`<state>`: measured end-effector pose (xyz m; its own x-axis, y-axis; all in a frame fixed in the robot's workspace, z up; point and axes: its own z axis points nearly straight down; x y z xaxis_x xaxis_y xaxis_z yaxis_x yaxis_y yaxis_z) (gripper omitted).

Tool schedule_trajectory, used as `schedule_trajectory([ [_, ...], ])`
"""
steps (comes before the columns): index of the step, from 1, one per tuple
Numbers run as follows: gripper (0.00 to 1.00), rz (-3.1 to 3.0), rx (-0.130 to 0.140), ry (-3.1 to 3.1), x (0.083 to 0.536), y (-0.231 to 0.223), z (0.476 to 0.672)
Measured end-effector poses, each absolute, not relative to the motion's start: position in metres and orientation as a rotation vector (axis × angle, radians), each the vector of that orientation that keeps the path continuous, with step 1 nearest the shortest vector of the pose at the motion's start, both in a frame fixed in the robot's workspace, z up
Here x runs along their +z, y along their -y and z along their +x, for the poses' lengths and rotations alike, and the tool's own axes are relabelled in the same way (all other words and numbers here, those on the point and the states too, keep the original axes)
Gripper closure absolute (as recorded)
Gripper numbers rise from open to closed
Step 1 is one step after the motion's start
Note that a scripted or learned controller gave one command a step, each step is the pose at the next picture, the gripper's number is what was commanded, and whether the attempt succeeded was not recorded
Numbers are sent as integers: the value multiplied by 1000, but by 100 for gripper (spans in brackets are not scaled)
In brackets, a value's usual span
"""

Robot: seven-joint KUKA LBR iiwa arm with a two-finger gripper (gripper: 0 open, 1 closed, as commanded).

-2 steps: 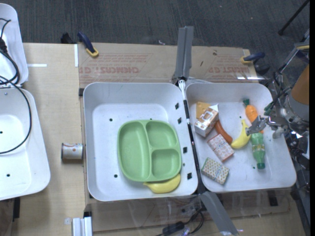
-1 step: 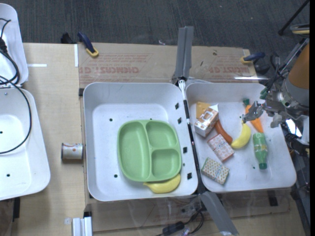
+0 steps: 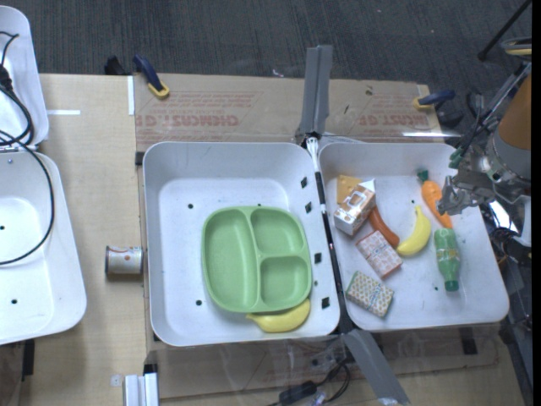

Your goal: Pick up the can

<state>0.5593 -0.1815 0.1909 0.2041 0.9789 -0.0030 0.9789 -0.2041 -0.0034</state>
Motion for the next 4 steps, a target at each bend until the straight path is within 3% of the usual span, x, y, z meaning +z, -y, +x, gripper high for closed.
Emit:
schedule_trajectory([
  [1, 100, -2279, 3, 2162, 277, 74, 531],
  [2, 100, -2064, 3, 2366, 265, 97, 495],
  [3, 100, -2333, 5, 2105, 441, 138, 544],
  [4, 100, -1693, 3, 2645, 366, 78, 522],
])
